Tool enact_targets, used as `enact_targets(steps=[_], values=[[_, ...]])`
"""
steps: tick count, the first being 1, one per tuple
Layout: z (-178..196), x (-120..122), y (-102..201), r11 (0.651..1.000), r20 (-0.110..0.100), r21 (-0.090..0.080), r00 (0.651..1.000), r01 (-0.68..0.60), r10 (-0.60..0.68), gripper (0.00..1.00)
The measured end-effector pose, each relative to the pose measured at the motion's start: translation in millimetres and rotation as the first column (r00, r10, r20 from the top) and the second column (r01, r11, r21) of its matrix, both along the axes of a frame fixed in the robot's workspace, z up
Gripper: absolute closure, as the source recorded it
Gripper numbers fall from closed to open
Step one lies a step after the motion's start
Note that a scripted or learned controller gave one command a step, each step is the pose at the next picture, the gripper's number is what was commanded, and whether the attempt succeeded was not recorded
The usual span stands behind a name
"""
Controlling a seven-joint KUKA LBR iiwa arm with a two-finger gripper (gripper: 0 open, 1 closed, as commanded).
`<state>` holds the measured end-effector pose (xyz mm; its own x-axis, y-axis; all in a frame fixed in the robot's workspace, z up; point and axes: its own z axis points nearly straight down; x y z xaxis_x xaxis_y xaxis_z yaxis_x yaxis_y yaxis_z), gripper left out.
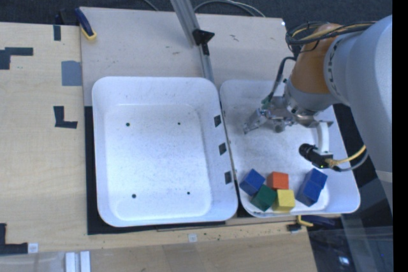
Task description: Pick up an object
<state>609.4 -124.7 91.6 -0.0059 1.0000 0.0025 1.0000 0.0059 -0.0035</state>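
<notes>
Bench w/ 2 white bins; gripper (254, 124) hangs spread, holding nothing, over right bin (252, 95); 5 blocks (278, 190) clustered below it, likely targets

Blocks (280, 191) clustered at near edge of right bin (255, 143); gripper (252, 126) above bin's middle; left bin (105, 150) alongside.

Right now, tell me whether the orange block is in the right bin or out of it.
In. The orange block lies inside the right bin, at its near end, touching the green block and yellow block.
</notes>
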Motion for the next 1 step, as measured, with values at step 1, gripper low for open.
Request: enact_targets(steps=[1], values=[[0.4, 30.5, -21.3, 1.0, 0.005, -0.004, 1.0, 0.003, -0.003, 0.0]])
